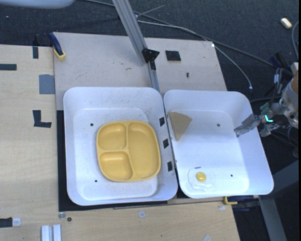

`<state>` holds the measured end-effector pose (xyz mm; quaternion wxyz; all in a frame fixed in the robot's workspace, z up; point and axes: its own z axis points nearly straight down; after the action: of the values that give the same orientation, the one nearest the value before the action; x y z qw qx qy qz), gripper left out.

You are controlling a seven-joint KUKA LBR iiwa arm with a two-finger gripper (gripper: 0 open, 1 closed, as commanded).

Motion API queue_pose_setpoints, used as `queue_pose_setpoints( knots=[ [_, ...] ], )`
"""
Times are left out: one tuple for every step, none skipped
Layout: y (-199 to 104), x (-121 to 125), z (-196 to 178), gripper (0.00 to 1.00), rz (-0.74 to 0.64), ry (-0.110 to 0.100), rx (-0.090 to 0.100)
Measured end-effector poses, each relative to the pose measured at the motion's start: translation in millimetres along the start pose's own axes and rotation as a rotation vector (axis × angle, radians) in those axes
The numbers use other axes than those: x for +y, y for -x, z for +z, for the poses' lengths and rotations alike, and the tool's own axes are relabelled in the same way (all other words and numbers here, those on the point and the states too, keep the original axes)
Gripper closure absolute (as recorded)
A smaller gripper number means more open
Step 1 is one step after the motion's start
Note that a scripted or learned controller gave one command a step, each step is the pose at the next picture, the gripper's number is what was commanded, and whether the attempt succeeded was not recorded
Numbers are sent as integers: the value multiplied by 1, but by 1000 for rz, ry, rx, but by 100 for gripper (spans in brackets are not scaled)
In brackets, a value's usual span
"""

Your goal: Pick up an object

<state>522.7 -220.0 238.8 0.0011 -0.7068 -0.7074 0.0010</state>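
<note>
In the right bin, a tan wedge-shaped slice lies flat near the left wall. A toy fried egg, white with a yellow yolk, rests near that bin's front wall. A yellow divided plate lies in the left bin. My gripper hangs over the right bin's right rim, far from both the slice and the egg. It is open, with one grey finger reaching in over the bin floor, and nothing sits between its fingers.
A metal post slants down from the back to the gap between the bins. Cables trail over the dark floor behind the right bin. A blue and yellow clamp sits at the bench's back left.
</note>
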Motion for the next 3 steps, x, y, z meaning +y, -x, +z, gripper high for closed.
queue_pose_setpoints(
  knots=[
    [0,0,-1,0,0,1,0],
    [-4,4,44,0,0,-2,0],
    [-4,11,91,0,-1,-2,0]
  ],
)
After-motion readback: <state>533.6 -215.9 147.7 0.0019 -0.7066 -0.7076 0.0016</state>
